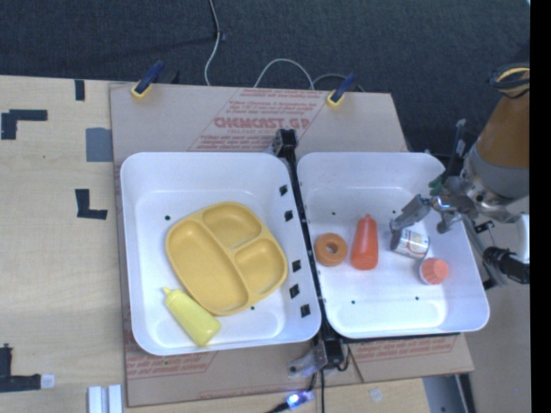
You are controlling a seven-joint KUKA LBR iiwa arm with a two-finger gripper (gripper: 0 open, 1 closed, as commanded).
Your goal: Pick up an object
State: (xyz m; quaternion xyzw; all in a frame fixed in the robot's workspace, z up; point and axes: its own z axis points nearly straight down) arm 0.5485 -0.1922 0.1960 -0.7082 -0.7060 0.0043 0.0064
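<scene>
**Claw low over the right bin's outer side**

Nearest us, a yellow mustard bottle lies by the left bin's front wall, touching the yellow divided plate. Across the divider, the right bin has bare floor along its front. Further back: brown donut, orange bottle, silver can, small orange piece beside the outer wall. The claw hangs just above the can, fingers spread apart, gripping nothing.
</scene>
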